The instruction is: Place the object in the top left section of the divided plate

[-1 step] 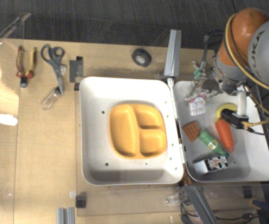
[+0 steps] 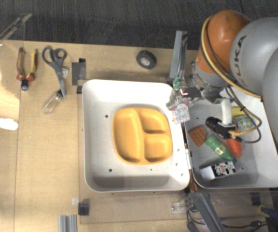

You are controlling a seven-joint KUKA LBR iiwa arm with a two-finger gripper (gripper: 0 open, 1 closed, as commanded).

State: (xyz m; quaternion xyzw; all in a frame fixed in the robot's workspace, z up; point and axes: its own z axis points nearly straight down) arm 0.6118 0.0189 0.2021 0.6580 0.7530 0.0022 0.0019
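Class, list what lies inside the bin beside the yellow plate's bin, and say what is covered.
Inside the right bin lie a brown piece, a green bottle, an orange item and a small printed box. The arm covers the bin's far right part, so anything there is hidden.

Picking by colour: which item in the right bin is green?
The green bottle-like piece, lying between the brown square and the orange piece. The others aren't green.
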